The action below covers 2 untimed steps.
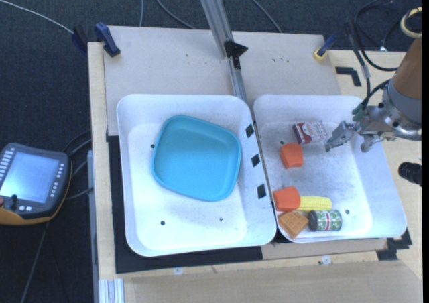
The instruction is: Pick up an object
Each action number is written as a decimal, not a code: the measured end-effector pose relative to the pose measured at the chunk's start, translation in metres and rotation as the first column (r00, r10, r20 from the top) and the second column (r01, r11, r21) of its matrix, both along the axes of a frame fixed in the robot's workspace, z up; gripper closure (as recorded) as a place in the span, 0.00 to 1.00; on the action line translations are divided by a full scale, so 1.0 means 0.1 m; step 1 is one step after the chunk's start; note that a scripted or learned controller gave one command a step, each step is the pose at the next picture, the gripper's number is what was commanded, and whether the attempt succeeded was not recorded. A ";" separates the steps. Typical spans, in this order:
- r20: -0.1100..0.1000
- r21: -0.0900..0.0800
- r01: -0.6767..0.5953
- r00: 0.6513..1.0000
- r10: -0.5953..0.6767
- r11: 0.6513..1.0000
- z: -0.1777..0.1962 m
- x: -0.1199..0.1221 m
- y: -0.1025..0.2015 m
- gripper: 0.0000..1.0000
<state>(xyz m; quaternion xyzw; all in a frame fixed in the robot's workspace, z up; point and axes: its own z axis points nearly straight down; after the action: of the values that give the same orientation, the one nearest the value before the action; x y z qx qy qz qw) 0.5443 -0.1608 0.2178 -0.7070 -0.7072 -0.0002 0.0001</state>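
Bench [167, 67] carries two white bins side by side. Left bin [134, 228] holds a blue square plate [196, 157], lying tilted across its middle. Right bin [382, 194] holds the small stuff: red-and-white packet [310, 131] near the back, orange block [291, 155] just in front of it, then a cluster at the front-left corner: red-orange block [287, 198], corn cob [315, 203] beside it, tan waffle-like piece [293, 222], and a small dark can [325, 220] lying on its side. End effector [350, 138] sits over the right bin's back-right area, just right of the packet, fingers spread apart with nothing between them. Arm [409, 90] enters from the right. Handheld pendant [30, 181] lies on the floor at left.
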 end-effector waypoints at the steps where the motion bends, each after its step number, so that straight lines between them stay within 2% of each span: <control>1: -0.003 0.000 0.000 1.000 0.000 1.000 -0.42 -0.01 0.03 0.00; 2: -0.005 0.001 0.001 1.000 -0.001 1.000 -1.02 -0.02 -0.04 0.00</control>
<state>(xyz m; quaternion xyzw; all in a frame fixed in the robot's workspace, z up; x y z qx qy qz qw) 0.5421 -0.1648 0.1162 -0.7072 -0.7070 0.0014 0.0020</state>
